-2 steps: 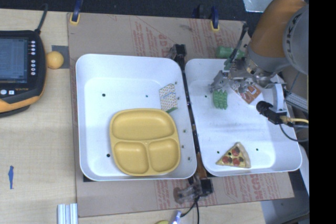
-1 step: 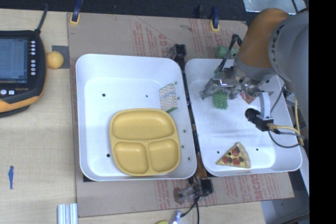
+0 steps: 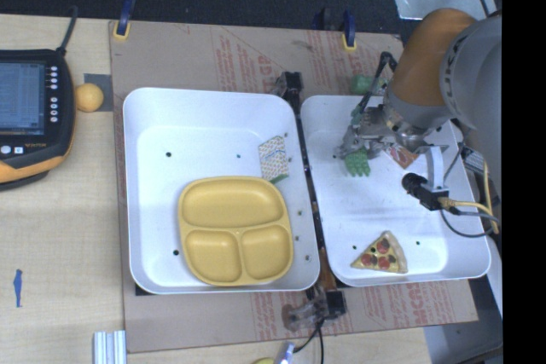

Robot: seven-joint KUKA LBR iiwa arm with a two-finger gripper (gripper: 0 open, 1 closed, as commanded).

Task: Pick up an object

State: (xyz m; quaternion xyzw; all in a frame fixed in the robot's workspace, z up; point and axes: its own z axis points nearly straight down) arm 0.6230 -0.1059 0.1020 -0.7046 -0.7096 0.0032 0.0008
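Green toy block is what the arm seems to be going for. It sits in the right bin, up toward the 12 o'clock end of that bin's floor, a bit toward the 9 o'clock wall. The gripper hangs right above it, just at the block's 12 o'clock edge. Honestly I can't tell if the claw is apart or together, the metal bits are a dark tangle from this angle, and I can't tell if it's touching the block either.

The arm comes in from 3 o'clock, with the orange band sitting up at about 1 o'clock from the gripper. Black cable loops down at 4 o'clock from the gripper, over the bin floor.

Other stuff in the right bin: a pizza slice toy down at the 6 o'clock end, well apart from the block. There's something red and white peeking out under the wrist at 3 o'clock from the block, can't make out what it is.

Left bin has a yellow divided plate taking up its 5 o'clock area, and a small patterned packet near its 3 o'clock wall, just past the plate's 1 o'clock corner.

Outside the bins, there's a teach pendant way over at 9 o'clock on the bench, with a yellow ball just beside it.
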